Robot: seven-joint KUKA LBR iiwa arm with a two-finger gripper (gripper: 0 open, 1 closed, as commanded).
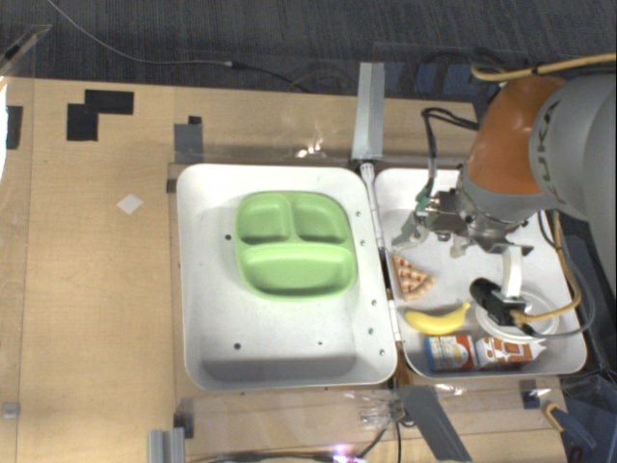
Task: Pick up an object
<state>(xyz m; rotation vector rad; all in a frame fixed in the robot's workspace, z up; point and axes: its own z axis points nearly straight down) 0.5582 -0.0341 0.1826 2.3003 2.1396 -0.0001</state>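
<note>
So the gripper (436, 231) hangs over the right bin (573, 355) above the waffle (413, 278) and banana (436, 318); can't tell its fingers' state.

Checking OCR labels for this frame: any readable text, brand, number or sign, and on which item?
No text is legible in the camera view.
Can in the right bin: blue, white and orange label print, too blurred to read.
Carton beside it: brown and white print, too small to read.
Green divided plate, waffle piece, banana: no markings seen.
Bench: black squares, no characters.
</note>
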